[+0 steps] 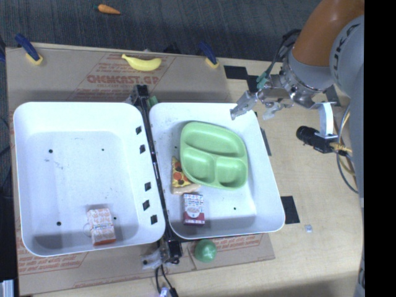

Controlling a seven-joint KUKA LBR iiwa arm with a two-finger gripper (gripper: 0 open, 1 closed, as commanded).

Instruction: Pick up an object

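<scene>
camera view: fixed overhead | slanted down | both bins (pixel 25 166) framed | arm (pixel 328 36) at right

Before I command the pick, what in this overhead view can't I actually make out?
- Gripper: small and blurred at the right bin's top corner, camera view.
- Pizza-slice toy: partly covered by the green divided plate.
- Small red carton and the packet in the left bin: labels too small to read.
- Arm: cut off by the frame's top right.

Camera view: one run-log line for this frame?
pincer above right bin top rim, nothing held | green tray, pizza slice, red carton in right bin | snack carton in left bin
</scene>
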